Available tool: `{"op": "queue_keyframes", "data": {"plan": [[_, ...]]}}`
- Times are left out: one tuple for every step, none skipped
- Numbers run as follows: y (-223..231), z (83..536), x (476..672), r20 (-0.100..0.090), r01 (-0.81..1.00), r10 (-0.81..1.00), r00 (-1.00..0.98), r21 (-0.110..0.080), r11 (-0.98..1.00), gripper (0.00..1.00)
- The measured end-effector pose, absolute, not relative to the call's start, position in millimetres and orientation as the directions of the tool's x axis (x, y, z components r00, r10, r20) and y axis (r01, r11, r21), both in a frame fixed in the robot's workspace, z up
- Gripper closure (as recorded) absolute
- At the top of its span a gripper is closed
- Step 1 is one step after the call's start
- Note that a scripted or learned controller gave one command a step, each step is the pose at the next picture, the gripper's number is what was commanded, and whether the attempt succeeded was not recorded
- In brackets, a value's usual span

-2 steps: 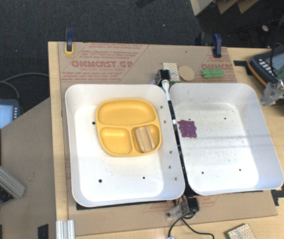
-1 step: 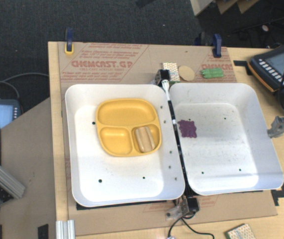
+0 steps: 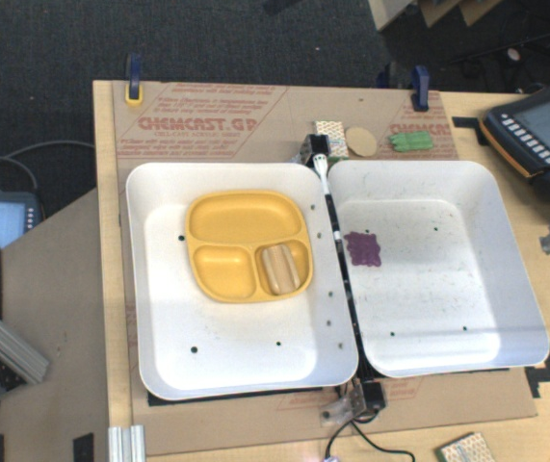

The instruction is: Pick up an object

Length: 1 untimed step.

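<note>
Candidate pick objects: tan block (image 3: 277, 268) lies in the lower right compartment of the yellow tray (image 3: 246, 221), long side running up and down the view. Its exact shape is hard to read, the edges are soft. The tray has three compartments and sits in the left bin (image 3: 149, 287), toward the bin's top half. The other two compartments look bare.

Right of the tray, across the seam where the bins meet, a small purple piece (image 3: 362, 248) lies flat on the floor of the right bin (image 3: 506, 258). It has a ragged outline and I cannot tell what it is. Faint purple specks are scattered around it.

Above and right of the tray, outside the bins on the printed board (image 3: 207, 118): a round tan disc (image 3: 360, 141), a green piece (image 3: 410, 142) just beside it, and a small patterned tag (image 3: 329, 130), too small to read.

Blue clamps (image 3: 135, 89) hold the board's far edge.

Far right of the tray, a dark pendant (image 3: 535, 133) is cut off by the frame.

Below the tray, past the bins' near edge, is a cable plug (image 3: 366, 397), blurred.

My pincer: I cannot tell how far open it is, or whether it has hold of anything.
</note>
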<state>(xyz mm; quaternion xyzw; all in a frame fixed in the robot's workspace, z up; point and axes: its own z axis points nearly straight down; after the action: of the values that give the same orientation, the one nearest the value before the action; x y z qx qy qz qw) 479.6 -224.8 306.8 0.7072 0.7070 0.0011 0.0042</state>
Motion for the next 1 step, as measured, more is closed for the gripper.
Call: {"op": "queue_keyframes", "data": {"plan": [[-222.9,261.6,539.6,-0.001,1.0,1.0,-0.003,0.002,0.003,1.0]]}}
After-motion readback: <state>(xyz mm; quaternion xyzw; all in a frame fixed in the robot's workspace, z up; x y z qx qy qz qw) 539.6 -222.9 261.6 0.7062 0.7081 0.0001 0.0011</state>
